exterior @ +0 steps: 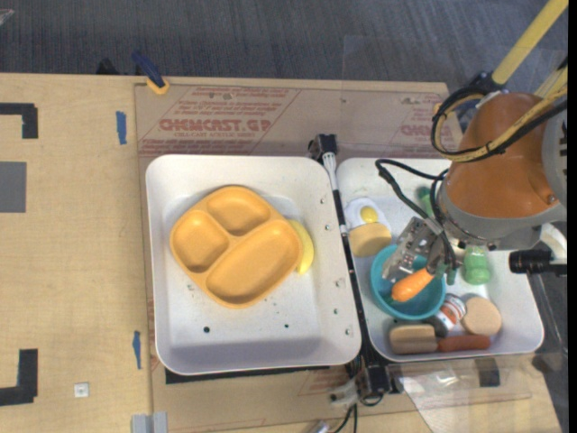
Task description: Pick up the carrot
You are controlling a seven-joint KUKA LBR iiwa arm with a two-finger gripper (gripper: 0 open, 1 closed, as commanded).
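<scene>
Carrot [413, 285] is located in the teal bowl [386, 298] at the lower middle of the right bin [532, 332], in the right part of the frame. Gripper [424, 262] is positioned just above the carrot, touching or nearly touching it; whether it is spread or closed cannot be told. An orange divided plate [234, 244] is seen in the left bin [171, 332].
</scene>
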